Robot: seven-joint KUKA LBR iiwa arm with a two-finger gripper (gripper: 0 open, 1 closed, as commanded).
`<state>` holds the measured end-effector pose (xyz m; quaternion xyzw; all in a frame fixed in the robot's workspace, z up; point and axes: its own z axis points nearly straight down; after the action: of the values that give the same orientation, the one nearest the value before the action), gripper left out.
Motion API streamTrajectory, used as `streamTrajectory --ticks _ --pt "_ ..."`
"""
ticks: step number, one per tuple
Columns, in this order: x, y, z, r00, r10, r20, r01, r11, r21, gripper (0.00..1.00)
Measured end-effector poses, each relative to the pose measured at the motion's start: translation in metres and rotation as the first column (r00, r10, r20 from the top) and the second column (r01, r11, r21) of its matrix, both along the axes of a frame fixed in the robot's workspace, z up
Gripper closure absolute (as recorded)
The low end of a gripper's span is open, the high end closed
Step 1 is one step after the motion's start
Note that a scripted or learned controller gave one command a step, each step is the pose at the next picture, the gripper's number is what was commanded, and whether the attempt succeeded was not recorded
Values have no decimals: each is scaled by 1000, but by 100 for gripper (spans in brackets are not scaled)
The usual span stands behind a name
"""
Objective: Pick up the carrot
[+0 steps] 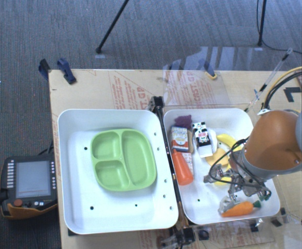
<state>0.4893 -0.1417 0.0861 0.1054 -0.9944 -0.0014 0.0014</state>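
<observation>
A: Carrot (240,209) location?
B: Lying flat in the right bin (213,219) at the front right corner, green top toward the right wall.

A: Tool (232,195)?
B: Seen low over the carrot's left end, just beside it. Finger state can't be told — too blurred.

A: Anything else noted?
B: A green divided plate (124,158) is seen in the left bin (73,191).

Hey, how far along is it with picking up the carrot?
Done: the gripper has reached the right bin, just above the carrot. In hand: lining up on it. Left: gripping and lifting, since the carrot lies on the bin floor near the front edge.
</observation>
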Motion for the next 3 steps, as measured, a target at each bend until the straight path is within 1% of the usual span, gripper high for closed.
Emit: streamTrajectory --ticks 1,2,3 --pt "44 -14 67 981 192 9 -192 981 -2 0" --pt "5 -36 1 979 205 11 -205 979 0 0" --pt "0 -28 14 950 311 12 -311 951 -2 0"
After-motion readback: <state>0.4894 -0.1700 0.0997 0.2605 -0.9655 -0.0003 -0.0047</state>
